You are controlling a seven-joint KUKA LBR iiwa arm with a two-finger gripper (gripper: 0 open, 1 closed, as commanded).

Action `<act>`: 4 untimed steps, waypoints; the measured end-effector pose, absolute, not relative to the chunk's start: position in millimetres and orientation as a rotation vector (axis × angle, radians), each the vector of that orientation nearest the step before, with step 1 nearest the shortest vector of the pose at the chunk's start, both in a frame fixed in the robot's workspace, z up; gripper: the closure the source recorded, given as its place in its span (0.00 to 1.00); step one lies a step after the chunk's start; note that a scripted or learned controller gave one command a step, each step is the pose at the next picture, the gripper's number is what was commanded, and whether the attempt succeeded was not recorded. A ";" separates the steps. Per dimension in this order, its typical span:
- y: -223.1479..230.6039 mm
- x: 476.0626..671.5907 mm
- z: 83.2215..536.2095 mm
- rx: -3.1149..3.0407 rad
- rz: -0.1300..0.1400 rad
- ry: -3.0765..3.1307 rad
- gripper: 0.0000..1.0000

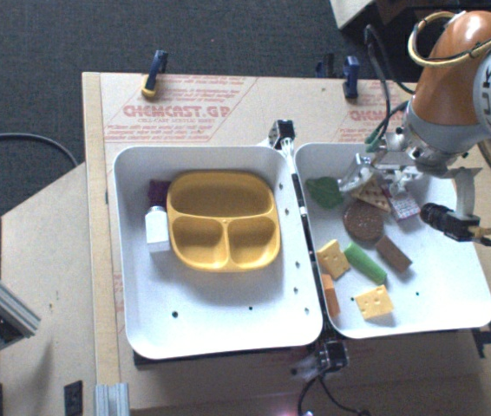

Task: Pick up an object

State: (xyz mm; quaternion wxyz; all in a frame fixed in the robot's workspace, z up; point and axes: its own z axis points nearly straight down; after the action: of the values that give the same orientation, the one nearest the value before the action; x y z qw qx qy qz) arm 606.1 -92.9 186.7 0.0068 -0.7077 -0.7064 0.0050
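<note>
Low in the right bin (454,315), two holed yellow cheese slices (374,302), an orange block (330,295) and a glossy green pickle (365,263) lie scattered, loose for picking. Mid-frame left, a matte yellow divided plate (223,220) fills the left bin (137,319). Upper right, the gripper (376,176) hovers over a brown cookie (363,220); its grip I cannot tell.

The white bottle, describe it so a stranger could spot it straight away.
Look in the left bin, which holds a big yellow divided tray. The white bottle lies against that tray's left edge, just below a dark purple item.
</note>
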 end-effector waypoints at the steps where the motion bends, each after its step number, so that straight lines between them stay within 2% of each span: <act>1: -93.0 609.4 195.1 -2.220 0.001 -2.220 0.00; 2: -97.9 612.4 133.8 -2.218 0.007 -2.216 0.00; 3: -97.2 613.2 83.7 -2.221 0.000 -2.222 0.00; 4: -99.4 615.8 99.5 -2.231 -0.006 -2.227 1.00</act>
State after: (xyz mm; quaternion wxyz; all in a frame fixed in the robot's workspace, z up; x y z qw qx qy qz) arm 615.8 -99.4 99.5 -0.0056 -0.7077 -0.7065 -0.0020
